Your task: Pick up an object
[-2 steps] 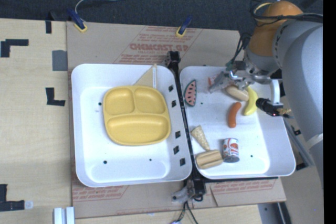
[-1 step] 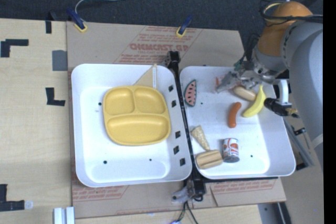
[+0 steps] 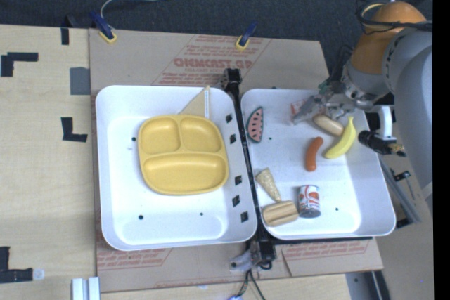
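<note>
You see the gripper [image 3: 309,111] low in the right bin [image 3: 365,214], just beside the bread roll [image 3: 328,125] and banana [image 3: 342,140]; whether the jaws are clenched, I cannot tell.

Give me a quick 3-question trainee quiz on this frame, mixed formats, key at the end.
1. True or false: the yellow divided tray lies in the left bin.
2. Multiple choice: what lies nearest the gripper in the right bin? A) the can B) the bread roll C) the watermelon slice
3. Fill in: right of the orange sausage lies a yellow ____.

Key
1. True.
2. B. The bread roll sits just beside the gripper, near the bin's far right corner; the can is by the near edge.
3. Banana.
</note>
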Motion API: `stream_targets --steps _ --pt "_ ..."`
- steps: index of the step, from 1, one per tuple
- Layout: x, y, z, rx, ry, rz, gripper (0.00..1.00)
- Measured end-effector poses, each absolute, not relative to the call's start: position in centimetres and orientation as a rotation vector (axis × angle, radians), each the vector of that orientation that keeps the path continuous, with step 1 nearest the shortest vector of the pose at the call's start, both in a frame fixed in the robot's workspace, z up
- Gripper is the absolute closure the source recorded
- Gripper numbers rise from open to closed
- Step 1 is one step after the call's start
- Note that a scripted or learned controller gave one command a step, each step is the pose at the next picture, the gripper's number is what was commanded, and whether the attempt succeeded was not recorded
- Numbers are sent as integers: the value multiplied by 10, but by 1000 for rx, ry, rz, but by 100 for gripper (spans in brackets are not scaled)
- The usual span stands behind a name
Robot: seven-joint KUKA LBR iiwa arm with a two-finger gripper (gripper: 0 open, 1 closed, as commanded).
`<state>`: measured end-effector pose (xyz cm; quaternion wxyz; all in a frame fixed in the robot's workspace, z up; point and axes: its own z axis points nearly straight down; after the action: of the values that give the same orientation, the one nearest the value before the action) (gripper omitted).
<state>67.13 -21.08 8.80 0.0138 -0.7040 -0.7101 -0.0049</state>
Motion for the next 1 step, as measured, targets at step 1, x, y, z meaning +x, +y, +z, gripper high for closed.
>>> stream_targets --steps 1 --pt "672 -219 102 -2208 -2233 5 100"
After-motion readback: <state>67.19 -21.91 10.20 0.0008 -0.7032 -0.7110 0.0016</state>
